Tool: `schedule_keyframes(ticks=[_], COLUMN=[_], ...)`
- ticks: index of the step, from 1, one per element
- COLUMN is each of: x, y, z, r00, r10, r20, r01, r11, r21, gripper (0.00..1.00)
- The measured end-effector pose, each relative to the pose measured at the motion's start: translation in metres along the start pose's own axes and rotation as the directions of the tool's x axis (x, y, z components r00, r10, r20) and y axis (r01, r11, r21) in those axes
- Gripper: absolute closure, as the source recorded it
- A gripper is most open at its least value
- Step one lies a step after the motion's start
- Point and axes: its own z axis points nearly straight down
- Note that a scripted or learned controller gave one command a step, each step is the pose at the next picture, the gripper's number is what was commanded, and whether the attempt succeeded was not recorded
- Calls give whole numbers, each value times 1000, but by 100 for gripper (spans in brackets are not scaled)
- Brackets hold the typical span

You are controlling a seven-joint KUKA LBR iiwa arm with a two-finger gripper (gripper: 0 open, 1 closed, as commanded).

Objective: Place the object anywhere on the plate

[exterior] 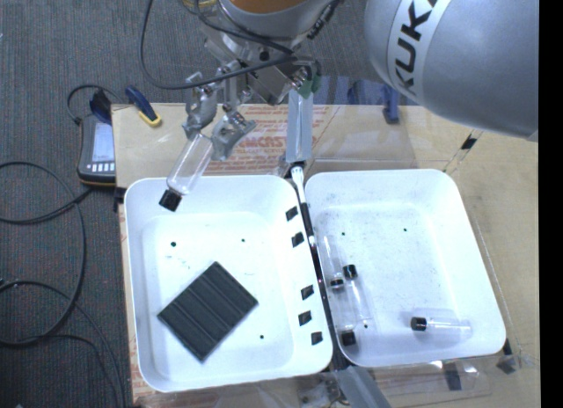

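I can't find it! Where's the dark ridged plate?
The plate lies flat in the left bin, toward its near edge, below the gripper holding a clear tube.

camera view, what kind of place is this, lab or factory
Probably a robotics lab test bench. A KUKA arm reaches over two white bins, clear tubes lie in the right one, and loose cables and a handheld pendant sit on carpet.

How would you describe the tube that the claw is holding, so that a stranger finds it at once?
Start at the left bin, where the dark ribbed plate lies. Above its far left corner, the claw grips a clear tube with a black cap. Unlike the tubes lying flat in the right bin, it hangs tilted, cap down.
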Motion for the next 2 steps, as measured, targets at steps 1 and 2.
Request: schedule_keyframes(ticks=[1,2], x=[103,66], y=[15,32], z=[0,40], r00=[989,957], r10=[-149,-291], r20=[1,0], r01=[149,291], r11=[989,957], r21=[1,0], gripper=[100,100])
